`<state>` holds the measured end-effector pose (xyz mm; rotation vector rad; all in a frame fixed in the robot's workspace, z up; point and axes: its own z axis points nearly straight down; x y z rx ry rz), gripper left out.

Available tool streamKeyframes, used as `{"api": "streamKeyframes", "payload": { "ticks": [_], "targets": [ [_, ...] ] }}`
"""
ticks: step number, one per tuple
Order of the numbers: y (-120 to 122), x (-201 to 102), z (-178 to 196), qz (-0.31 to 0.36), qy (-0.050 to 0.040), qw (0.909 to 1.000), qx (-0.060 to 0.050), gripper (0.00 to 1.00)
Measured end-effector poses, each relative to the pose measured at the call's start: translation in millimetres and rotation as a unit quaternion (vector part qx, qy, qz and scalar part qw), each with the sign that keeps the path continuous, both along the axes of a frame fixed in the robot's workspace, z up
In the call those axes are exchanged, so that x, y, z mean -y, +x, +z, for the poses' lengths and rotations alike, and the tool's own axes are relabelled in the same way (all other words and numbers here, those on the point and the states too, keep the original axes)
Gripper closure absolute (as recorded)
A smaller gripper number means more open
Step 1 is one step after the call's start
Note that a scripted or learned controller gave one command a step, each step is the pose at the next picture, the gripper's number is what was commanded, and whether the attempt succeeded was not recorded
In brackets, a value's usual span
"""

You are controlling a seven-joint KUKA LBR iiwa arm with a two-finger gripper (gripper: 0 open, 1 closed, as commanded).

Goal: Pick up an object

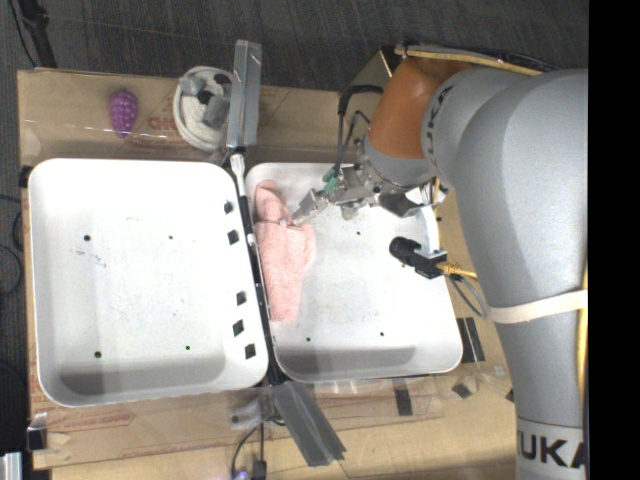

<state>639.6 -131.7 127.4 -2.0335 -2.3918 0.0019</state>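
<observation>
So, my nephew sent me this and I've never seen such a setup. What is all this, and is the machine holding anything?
This is one camera looking down at a slant on a bench. The big grey machine is a robot arm reaching in from the right. Its gripper sits at the top end of a pink cloth, which lies along the left wall of the right bin. Whether it grips the cloth, I can't tell. The left bin sits beside it. A purple object rests on the bench behind.
</observation>
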Motion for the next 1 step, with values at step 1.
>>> {"api": "streamKeyframes", "payload": {
  "ticks": [1],
  "targets": [
    [-8.1,-17.6,-34.9,0.033,0.0,0.9994,0.0,0.0]
  ]
}}
